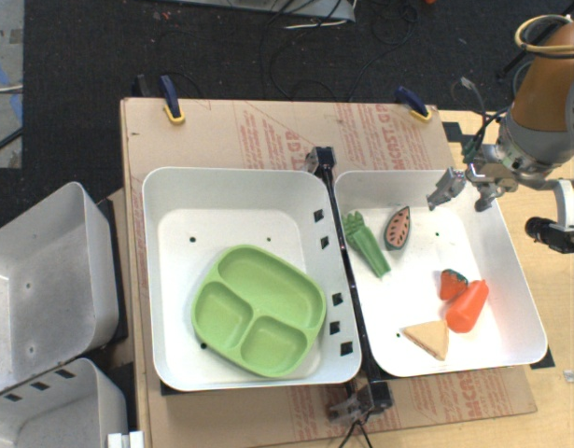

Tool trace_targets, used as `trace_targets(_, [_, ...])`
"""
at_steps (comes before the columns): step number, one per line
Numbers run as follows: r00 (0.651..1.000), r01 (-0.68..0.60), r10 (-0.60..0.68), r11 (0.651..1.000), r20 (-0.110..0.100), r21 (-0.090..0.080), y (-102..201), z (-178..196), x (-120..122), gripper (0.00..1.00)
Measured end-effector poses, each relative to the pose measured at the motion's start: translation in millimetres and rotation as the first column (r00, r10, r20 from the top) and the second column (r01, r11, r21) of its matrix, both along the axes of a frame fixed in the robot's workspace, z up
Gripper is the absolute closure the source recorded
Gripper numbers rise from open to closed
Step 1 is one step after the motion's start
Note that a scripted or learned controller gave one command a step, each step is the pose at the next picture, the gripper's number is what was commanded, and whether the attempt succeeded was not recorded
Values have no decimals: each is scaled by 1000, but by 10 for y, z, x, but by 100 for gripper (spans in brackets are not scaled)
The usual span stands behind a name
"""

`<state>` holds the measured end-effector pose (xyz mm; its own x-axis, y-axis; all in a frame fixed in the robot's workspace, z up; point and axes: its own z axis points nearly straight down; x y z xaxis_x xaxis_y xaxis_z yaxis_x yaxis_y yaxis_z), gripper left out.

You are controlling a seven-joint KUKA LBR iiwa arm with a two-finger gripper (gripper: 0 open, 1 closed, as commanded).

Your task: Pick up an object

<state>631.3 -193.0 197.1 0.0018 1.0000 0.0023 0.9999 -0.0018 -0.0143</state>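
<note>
The arm's claw point(465, 190) hangs over the far edge of the right bin point(511, 278), near that bin's far right corner. Its two fingers are spread apart with nothing between them — one fingertip point(442, 192) points toward the middle of the bin, the other sits closer to the right wall.

Inside the right bin lie five small things. A green toy vegetable point(366, 244) rests along the left wall, just beside the divider between the bins. Next to it, toward the far side, is a watermelon slice point(397, 228), close to the green piece but apart from it. Toward the near right part of the floor a small red piece with a green top point(452, 283) touches an orange carrot point(468, 306). A tan wedge point(428, 338) lies near the front edge — just beside the carrot's lower end.

The left bin point(175, 203) carries a green divided plate point(259, 309), set toward its near side.
</note>
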Motion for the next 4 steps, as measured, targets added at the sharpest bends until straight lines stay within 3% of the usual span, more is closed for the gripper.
trace_targets(1, [1000,-3,3,1000,15,-3,5,95,33,0])
trace_targets(3, [1000,-6,6,1000,13,-3,-24,-1013,110,0])
trace_targets(4, [1000,-8,8,1000,18,-5,-24,-879,123,100])
